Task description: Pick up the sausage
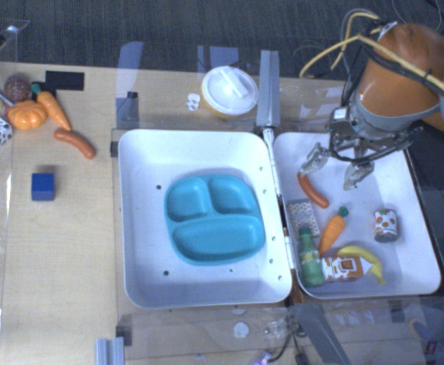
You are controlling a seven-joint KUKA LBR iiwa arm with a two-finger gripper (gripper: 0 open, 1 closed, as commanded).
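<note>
A single fixed camera looks down at a slant from above the counter (62, 226), taking in both white bins (142, 280), left of the pincer (336, 166).

My tool (335, 167) hangs with fingers spread over the right bin (427, 268), just above the sausage (312, 189) lying apart from it; a carrot (331, 233), banana (365, 261) and small can (386, 225) sit nearby
</note>
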